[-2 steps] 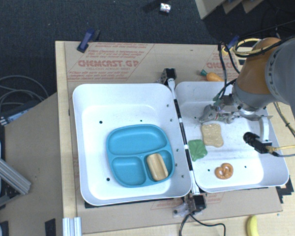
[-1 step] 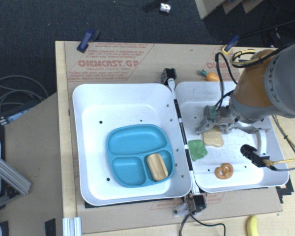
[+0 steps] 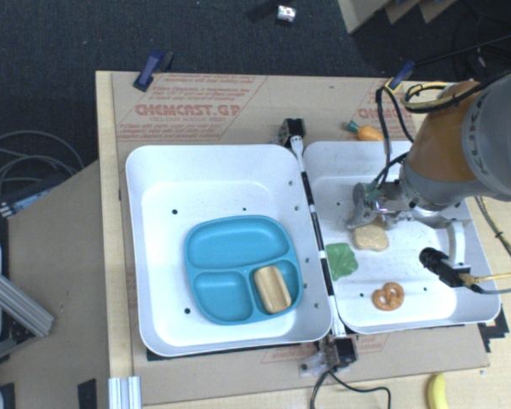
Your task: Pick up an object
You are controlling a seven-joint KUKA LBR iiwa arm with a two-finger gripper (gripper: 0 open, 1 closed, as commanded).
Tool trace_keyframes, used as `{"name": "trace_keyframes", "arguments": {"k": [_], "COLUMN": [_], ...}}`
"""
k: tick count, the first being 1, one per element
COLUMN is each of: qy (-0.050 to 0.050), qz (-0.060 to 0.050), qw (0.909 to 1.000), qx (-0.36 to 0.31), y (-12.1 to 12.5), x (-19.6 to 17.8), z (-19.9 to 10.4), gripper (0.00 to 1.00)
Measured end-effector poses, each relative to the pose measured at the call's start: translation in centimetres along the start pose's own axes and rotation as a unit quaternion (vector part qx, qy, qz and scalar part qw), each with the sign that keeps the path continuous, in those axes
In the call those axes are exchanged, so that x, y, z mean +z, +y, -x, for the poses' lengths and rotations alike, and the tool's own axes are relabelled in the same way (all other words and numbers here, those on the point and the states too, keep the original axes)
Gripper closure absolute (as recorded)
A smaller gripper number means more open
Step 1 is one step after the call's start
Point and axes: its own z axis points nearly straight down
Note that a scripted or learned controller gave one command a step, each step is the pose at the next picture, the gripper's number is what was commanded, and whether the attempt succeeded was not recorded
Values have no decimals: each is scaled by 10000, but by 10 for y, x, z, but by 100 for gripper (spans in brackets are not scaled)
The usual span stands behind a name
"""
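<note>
In the right bin [image 3: 434, 309] lie a tan, cookie-like piece [image 3: 372, 239], a green leaf-shaped piece [image 3: 341, 261] and a small brown pretzel [image 3: 388, 296]. My gripper [image 3: 364, 214] hangs low over the bin's left half, just above and touching the tan piece's top edge. The grey arm with its orange band [image 3: 447, 143] comes in from the right. The left bin [image 3: 153, 228] holds a blue divided plate [image 3: 230, 254] with a tan bread roll [image 3: 272, 288] in its lower right compartment.
A black clamp [image 3: 295, 131] sits at the top of the seam between the bins, and another [image 3: 336, 352] at the bottom. An orange object [image 3: 368, 132] lies behind the right bin. Cables [image 3: 426, 92] loop at the upper right. A yellow object [image 3: 438, 392] lies below the bench.
</note>
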Motion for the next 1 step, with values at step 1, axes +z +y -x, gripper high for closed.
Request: {"name": "trace_keyframes", "arguments": {"k": [1], "qy": [2], "qz": [10], "qw": [10000], "qx": [-12], "y": [15], "x": [-91], "z": [-68], "gripper": [100]}}
